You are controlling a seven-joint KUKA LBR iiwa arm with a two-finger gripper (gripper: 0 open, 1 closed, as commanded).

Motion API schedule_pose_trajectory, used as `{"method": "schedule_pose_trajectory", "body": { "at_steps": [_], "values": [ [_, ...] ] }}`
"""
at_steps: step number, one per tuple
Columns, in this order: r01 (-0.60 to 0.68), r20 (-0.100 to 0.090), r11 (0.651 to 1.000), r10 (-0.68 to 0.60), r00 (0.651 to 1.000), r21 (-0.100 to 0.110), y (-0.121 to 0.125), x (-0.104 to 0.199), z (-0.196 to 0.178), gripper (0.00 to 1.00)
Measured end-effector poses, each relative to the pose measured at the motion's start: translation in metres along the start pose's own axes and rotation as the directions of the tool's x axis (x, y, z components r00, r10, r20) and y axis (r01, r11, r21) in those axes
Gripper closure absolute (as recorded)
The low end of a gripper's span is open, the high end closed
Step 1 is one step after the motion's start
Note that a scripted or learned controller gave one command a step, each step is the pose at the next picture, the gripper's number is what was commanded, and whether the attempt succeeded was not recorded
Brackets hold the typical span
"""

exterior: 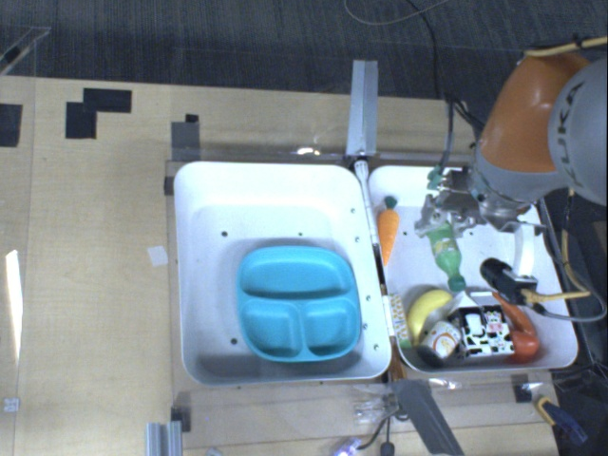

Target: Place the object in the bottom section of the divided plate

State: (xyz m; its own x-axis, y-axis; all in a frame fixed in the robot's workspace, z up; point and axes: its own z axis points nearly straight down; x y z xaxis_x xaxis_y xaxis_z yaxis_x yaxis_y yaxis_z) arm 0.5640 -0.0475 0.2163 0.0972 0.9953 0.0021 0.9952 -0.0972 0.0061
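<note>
A blue divided plate lies in the left bin, with one long section at the far side and two smaller ones at the near side. All its sections hold nothing. My gripper hangs over the far middle of the right bin. Just below and in front of it lies a green bottle with its dark cap pointing toward the near side. An orange carrot rests to the gripper's left, along the wall between the bins.
At the right bin's near end sit a yellow fruit, a small can, a black-and-white printed box and a red-orange object. A metal post stands behind the bins.
</note>
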Motion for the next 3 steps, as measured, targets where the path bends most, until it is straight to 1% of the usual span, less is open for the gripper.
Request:
{"method": "schedule_pose_trajectory", "body": {
  "at_steps": [1,2,3],
  "values": [
    [0.023,0.000,1.000,-0.023,1.000,0.002,-0.036,-0.006,-0.017,1.00],
    [0.239,0.000,0.971,-0.239,0.971,0.003,-0.071,0.064,0.032,1.00],
    [0.437,0.000,0.900,-0.437,0.900,0.001,-0.089,0.132,0.019,1.00]
  ]
}}
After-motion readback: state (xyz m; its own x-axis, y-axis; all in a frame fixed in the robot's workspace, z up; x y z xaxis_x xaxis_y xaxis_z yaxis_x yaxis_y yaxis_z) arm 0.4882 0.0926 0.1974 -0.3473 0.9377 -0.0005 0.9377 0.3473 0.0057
